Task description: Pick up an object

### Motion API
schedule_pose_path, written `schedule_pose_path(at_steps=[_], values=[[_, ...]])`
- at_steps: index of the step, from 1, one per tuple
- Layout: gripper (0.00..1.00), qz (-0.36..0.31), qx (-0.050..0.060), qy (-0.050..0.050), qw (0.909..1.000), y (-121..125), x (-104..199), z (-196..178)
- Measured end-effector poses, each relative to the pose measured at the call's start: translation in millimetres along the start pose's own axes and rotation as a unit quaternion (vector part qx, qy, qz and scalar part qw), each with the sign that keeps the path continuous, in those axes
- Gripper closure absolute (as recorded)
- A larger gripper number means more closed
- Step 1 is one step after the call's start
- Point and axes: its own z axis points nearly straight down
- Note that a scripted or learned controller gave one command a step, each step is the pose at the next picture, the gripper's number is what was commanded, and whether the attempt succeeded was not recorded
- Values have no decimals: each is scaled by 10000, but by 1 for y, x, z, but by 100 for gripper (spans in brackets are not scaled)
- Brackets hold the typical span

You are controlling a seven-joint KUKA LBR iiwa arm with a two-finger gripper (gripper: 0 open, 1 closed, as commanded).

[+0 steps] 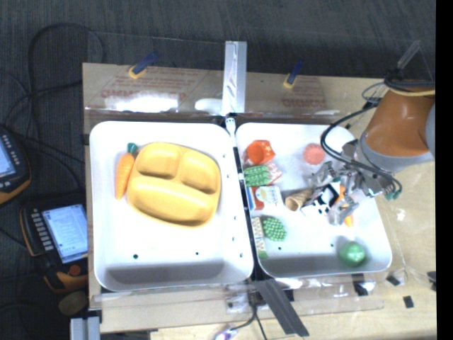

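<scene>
My gripper (331, 195) hangs low over the middle right of the right bin (375, 261), with the orange-banded arm (398, 126) reaching in from the right. Right under it lie a small black-and-white object (324, 199) and a small orange piece (345, 205). A tan cone (299, 199) lies just to its left. A pink ball (314, 153) rests behind it and a green ball (351, 253) sits in front, near the bin's front right corner. Whether anything is gripped is hidden by the wrist and cables.
An orange-red toy (260, 151), green patterned packets (258, 173) (273, 227) and a white-red packet (263, 196) line the right bin's left side. The left bin (113, 261) holds a big yellow divided tray (174, 183) and a carrot (124, 173). Clamps sit on the back board.
</scene>
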Motion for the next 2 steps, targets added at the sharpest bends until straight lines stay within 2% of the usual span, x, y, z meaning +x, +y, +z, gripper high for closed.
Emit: schedule_pose_path(at_steps=[1,2], values=[[0,969,28,-17,9953,30,26,-1],[0,1035,31,-14,9946,64,25,-2]])
